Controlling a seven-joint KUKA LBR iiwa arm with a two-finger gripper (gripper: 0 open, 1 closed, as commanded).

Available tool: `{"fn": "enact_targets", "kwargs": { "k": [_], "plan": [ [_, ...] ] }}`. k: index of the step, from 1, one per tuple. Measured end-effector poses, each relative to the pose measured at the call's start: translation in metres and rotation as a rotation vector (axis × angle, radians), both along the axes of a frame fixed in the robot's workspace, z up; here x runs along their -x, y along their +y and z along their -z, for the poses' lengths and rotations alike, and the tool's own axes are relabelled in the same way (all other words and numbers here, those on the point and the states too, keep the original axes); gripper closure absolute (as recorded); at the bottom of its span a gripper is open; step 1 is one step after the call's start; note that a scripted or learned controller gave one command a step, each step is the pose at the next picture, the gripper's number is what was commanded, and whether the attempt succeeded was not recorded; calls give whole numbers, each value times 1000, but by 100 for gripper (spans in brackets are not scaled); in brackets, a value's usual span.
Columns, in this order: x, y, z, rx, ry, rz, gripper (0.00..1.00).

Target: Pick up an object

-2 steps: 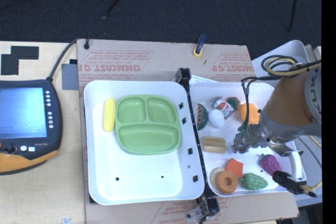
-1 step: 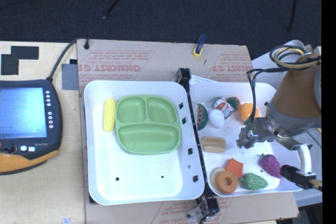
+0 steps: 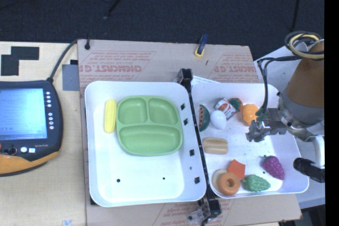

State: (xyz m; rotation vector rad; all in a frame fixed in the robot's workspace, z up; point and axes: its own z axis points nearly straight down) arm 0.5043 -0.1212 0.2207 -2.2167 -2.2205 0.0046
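The gripper (image 3: 258,130) hangs over the right bin (image 3: 288,188), above a bare patch of floor near the bin's middle. Whether it is spread or closed cannot be told from this angle, and nothing is visibly held in it.

Candidate objects all lie in the right bin. Nearest are the orange fruit (image 3: 249,113), just up-left of the gripper, and the bread roll (image 3: 215,145), to its left.

Risks from this position:
- A straight descent would likely meet bare bin floor, because no object sits directly under the tool. Result: an empty grasp.
- A grasp on the orange fruit may fail because it is rounded and could roll away; it also lies close to the small can (image 3: 226,107) and the white egg (image 3: 217,119), which may be knocked.
- The grapes (image 3: 273,166) lie near the wrist and could be brushed aside.

Count, right bin: one orange fruit, one small can, one white egg, one watermelon slice (image 3: 203,116), one bread roll, one donut (image 3: 229,182), one red block (image 3: 237,168), one green cluster (image 3: 256,183), one bunch of grapes.

Count, left bin (image 3: 137,188): one green divided plate (image 3: 149,125), one corn cob (image 3: 109,115).
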Motion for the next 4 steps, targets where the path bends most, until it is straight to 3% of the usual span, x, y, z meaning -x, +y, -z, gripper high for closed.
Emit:
{"fn": "enact_targets", "kwargs": {
  "k": [1,3,4],
  "plan": [
    [-20,51,13,-1,3,-3,100],
    [-59,153,-1,1,4,-3,100],
    [-86,176,-8,2,3,-1,100]
  ]
}}
